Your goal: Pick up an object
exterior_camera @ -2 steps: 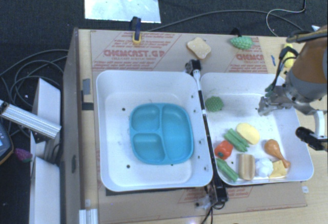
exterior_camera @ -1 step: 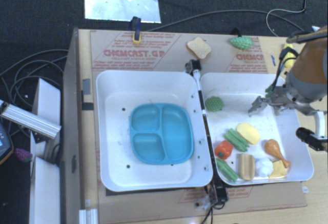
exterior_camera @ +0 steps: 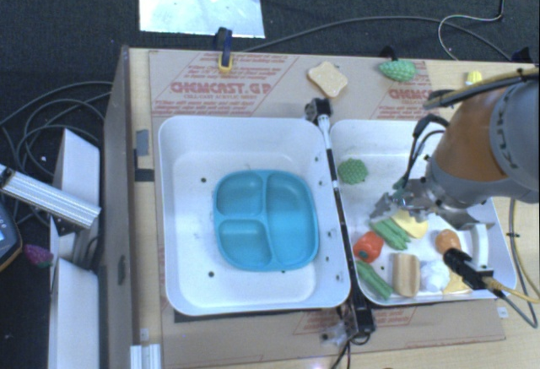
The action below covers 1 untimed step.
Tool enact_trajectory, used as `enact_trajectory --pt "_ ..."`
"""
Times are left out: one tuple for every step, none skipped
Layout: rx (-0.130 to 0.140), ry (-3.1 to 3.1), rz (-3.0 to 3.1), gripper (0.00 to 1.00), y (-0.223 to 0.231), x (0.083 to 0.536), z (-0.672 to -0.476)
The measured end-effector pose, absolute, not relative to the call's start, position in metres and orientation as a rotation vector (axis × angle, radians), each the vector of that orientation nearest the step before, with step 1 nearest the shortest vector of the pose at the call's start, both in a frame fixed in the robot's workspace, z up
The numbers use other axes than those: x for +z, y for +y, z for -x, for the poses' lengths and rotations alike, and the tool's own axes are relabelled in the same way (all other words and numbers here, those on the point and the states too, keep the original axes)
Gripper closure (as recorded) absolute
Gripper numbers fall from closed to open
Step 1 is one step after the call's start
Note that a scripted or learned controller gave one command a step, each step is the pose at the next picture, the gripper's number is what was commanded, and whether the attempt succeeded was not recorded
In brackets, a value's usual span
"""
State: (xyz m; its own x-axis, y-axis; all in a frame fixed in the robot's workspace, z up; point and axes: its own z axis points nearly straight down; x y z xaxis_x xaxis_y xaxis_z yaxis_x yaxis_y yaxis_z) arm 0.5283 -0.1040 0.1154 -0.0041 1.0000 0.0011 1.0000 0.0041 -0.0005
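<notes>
Several toy foods crowd the near end of the right bin, and I read them from the front rim back: a green bean pod along the near wall, a tan bread slice standing beside it, a red tomato by the divider, then a green ridged vegetable touching a yellow piece. My hand sits just above and behind that green vegetable, metal fingers pointing down toward the left; from this slanted angle I cannot tell whether they are spread or closed, and I see nothing between them. The vegetable, my likeliest target, lies directly below and slightly nearer than the hand, its long axis running diagonally from upper left to lower right, so I judge the fingers should straddle it across that line. Farther back a green dotted piece lies alone, well apart. The left bin holds a blue divided plate. Beyond both bins, on the cardboard-covered surface, rest a toast slice and a green knobbly toy.
</notes>
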Motion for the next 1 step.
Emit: enact_trajectory --pt "0.0 -2.225 2.222 0.0 -0.1564 0.119 -0.5223"
